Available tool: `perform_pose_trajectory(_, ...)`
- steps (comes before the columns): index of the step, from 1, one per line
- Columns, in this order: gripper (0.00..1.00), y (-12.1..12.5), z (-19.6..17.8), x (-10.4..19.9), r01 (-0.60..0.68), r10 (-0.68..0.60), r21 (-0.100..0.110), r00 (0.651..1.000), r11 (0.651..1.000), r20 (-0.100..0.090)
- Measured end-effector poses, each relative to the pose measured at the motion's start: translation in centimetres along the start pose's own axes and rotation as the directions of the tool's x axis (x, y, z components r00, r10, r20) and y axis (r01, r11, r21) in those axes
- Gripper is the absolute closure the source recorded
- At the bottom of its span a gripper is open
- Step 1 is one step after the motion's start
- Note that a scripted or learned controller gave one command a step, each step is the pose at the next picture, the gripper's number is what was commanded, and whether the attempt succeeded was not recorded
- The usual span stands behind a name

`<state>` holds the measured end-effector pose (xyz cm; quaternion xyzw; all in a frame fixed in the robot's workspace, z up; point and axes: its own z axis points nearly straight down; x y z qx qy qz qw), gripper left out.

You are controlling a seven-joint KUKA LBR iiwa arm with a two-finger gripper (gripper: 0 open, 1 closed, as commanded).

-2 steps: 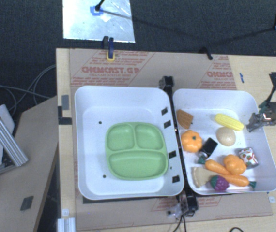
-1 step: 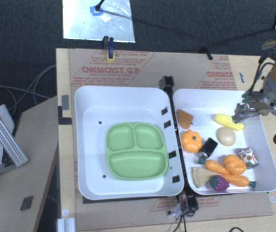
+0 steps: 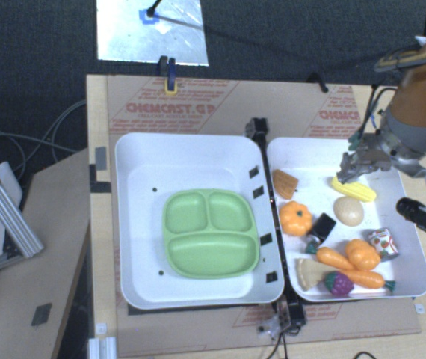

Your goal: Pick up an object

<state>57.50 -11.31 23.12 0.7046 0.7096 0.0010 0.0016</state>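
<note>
The right bin (image 3: pixel 415 275) holds several toy foods. A yellow corn cob (image 3: pixel 355 191) lies near its back, with a pale egg (image 3: pixel 349 211) just in front of it. My gripper (image 3: pixel 356 164) hangs right above the back end of the corn cob, at the end of the grey arm with the orange band (image 3: pixel 422 88). Nothing shows as held in it. Further left lie a brown bread slice (image 3: pixel 285 182) and an orange pumpkin (image 3: pixel 296 218).
At the bin's front are a carrot (image 3: pixel 334 259), an orange fruit (image 3: pixel 362 254), purple grapes (image 3: pixel 338 283), a tan wedge (image 3: pixel 308 274) and a small printed box (image 3: pixel 383 243). The left bin (image 3: pixel 134 200) holds a green divided plate (image 3: pixel 211 232).
</note>
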Motion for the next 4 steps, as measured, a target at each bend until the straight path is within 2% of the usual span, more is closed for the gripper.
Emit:
perform_pose_trajectory(1,1.0,2.7,0.2,5.8,0.002,-0.002,-0.001,1.0,1.0,-0.001)
perform_pose_trajectory(3,1.0,5.4,1.2,16.0,0.002,-0.002,0.0,1.0,1.0,-0.002)
perform_pose_trajectory(4,1.0,8.8,1.2,21.4,0.003,-0.003,-0.001,1.0,1.0,-0.003)
